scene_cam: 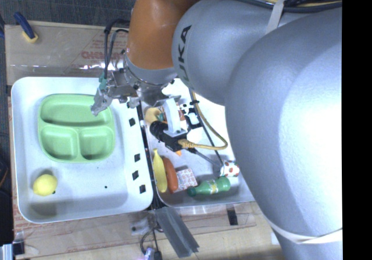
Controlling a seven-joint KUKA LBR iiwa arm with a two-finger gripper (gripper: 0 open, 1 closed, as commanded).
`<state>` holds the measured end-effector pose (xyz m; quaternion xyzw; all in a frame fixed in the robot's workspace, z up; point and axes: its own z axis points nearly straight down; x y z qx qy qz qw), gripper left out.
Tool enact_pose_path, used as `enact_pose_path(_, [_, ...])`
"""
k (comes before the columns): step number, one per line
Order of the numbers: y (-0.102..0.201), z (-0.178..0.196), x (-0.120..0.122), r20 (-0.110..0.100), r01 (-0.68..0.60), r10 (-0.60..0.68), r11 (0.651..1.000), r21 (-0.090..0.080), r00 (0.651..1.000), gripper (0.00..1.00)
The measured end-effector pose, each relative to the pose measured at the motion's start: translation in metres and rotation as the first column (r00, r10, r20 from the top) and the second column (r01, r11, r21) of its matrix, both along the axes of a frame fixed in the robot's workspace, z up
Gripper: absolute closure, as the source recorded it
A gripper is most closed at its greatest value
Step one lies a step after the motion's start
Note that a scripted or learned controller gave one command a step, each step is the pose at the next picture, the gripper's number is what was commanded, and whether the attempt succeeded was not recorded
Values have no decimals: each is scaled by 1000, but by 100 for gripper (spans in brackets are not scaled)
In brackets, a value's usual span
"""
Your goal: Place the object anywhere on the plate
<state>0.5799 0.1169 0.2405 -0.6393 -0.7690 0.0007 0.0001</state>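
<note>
A green divided plate (75, 127) lies in the left white bin (23, 136). My gripper (96, 106) hangs over the plate's upper right corner, at the rim of its long top compartment. I see nothing in it from this angle. A yellow lemon-like ball (45, 184) rests on the bin floor below the plate, near the front left corner, well apart from the gripper. The plate's three compartments hold nothing.
The right bin (174, 200) holds a banana (158, 170), a hot dog (171, 175), a green bottle (209, 187), a small patterned packet (186, 178) and a red-and-white mushroom toy (231, 168). The bulky grey arm (256, 78) covers most of that bin.
</note>
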Motion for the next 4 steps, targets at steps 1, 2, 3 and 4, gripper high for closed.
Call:
enact_pose_path(1, [0, 9, 0, -2, -2, 2, 1000, -1, 1000, 100])
enact_pose_path(2, [-11, -19, -58, -5, -20, 20, 1000, -1, 1000, 100])
enact_pose_path(3, [-106, 15, -66, 0, 8, -8, 1000, 0, 1000, 100])
enact_pose_path(4, [-159, 20, -103, -2, -58, 58, 998, 1, 998, 100])
